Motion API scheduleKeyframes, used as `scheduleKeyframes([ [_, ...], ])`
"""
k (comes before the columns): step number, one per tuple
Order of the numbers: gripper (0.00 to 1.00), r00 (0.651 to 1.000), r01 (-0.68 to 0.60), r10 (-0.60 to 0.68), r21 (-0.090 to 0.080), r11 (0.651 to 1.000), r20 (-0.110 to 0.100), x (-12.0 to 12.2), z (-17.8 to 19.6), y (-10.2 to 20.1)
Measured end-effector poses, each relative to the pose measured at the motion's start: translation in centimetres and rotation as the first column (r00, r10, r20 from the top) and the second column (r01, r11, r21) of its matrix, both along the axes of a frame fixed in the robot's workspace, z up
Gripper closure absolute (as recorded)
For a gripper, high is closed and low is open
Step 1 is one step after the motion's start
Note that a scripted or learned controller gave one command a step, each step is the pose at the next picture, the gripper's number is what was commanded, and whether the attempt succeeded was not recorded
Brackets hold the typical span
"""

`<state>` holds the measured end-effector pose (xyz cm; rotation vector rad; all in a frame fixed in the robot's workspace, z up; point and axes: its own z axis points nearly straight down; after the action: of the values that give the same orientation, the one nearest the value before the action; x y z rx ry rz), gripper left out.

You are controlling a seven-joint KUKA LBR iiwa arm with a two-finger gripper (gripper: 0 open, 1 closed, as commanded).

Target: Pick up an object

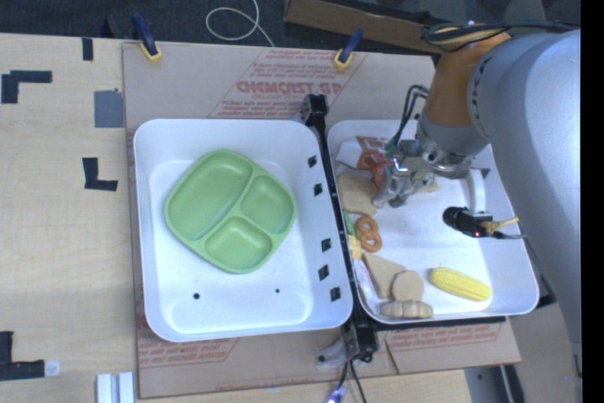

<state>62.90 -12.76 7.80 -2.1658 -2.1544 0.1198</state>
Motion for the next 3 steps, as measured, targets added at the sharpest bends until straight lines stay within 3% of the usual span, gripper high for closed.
scheduleKeyframes([
  [3,0.00,1.000,0.000,0.000,-0.001,1.000,-0.004,0.10,-0.01,0.04],
])
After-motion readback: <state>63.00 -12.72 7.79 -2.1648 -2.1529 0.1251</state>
